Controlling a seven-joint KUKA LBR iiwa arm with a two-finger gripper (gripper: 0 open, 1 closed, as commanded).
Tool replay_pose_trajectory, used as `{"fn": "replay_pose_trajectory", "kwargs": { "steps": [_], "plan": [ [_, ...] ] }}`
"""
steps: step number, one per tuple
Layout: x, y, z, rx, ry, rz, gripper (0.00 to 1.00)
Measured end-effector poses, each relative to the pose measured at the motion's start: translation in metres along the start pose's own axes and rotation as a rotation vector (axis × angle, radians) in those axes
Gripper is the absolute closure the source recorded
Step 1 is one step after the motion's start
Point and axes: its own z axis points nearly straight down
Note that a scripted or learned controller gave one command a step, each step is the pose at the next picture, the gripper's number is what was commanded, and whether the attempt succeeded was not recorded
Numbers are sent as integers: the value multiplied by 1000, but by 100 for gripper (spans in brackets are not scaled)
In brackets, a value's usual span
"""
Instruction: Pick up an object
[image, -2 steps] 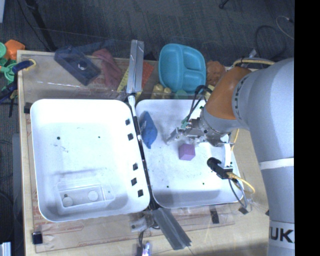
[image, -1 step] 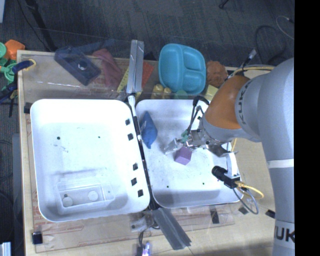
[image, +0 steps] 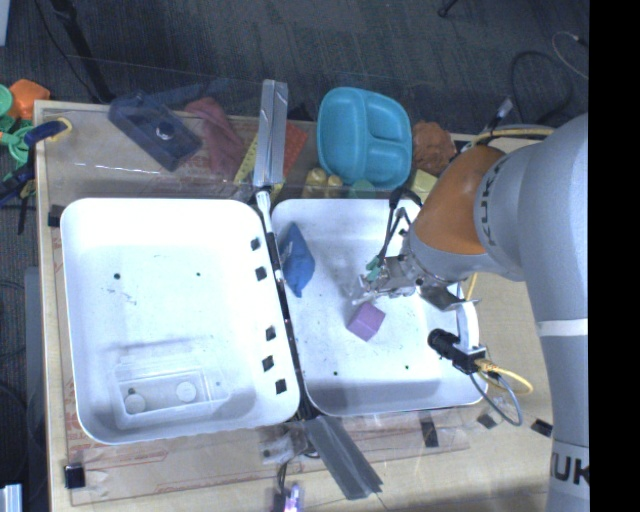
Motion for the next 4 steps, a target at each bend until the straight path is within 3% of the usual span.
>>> {"fn": "replay_pose_trajectory", "kwargs": {
  "steps": [1,2,3,4],
  "plan": [
    [0,0,0,0,0,0,0],
    [5,-36,11,-1,0,-30,0],
    [5,-35,1,-1,-1,-34,100],
    [52,-4,-93,-1,0,100,100]
  ]
}}
